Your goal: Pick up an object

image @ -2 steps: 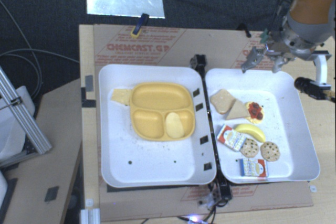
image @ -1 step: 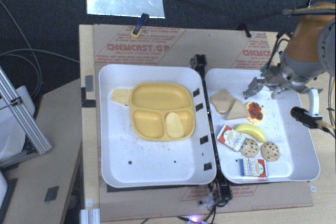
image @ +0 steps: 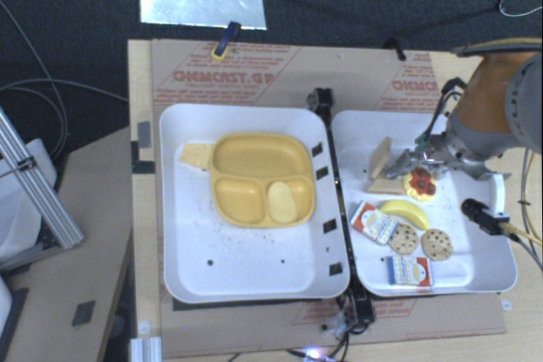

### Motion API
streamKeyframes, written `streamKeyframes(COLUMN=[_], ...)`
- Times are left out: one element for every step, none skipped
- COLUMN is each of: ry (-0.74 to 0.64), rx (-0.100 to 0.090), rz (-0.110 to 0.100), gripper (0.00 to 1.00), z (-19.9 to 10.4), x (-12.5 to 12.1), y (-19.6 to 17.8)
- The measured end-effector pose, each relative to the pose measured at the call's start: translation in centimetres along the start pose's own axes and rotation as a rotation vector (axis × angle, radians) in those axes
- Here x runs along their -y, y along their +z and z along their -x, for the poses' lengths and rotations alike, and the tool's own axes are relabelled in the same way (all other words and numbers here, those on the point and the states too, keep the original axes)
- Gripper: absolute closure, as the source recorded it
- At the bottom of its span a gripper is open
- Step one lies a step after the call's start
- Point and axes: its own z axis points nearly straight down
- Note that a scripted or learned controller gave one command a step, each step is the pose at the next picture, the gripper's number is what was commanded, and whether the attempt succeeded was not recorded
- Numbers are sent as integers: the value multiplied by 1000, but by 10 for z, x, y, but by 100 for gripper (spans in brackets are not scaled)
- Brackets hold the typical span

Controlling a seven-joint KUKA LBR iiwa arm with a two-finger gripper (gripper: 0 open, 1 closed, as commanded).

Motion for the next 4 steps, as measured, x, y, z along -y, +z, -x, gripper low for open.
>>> streamKeyframes(ry=[2, -7, 3, -9], rx=[4, 4, 4, 3], rz=[1, -2, 0, -1], gripper=[0, 0, 0, 0], z=[-6, -16, 5, -43], x=[63, 9, 81, 18], y=[-3, 1, -1, 1])
